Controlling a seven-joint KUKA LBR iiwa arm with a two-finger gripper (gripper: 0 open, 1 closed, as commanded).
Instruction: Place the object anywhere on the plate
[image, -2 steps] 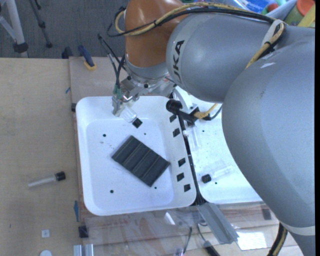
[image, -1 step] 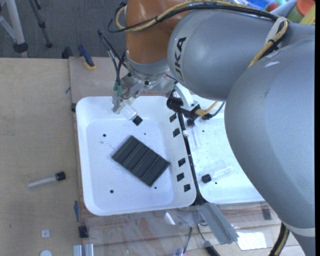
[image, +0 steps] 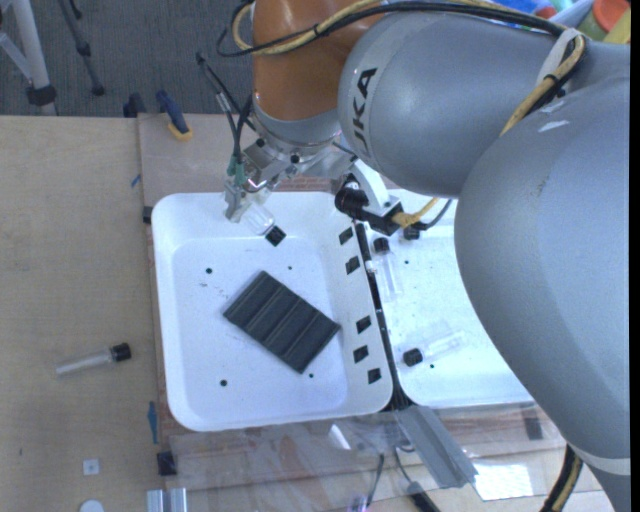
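A dark ribbed rectangular plate (image: 281, 320) lies flat in the middle of the left bin (image: 190, 400). My gripper (image: 240, 206) hangs over the far left part of that bin, behind the plate. A short clear tube with a black cap (image: 266, 229) sticks out from between the fingertips, slanting down to the right with its cap end free. The gripper is shut on the tube's clear end. Tube and gripper are well apart from the plate, which has nothing on it.
A second clear tube with a black cap (image: 432, 350) lies in the right bin (image: 470, 385). A third (image: 92, 360) lies on the bench left of the bins. The arm's large grey body (image: 520, 180) covers the right side. Black clips (image: 362, 325) line the divide between the bins.
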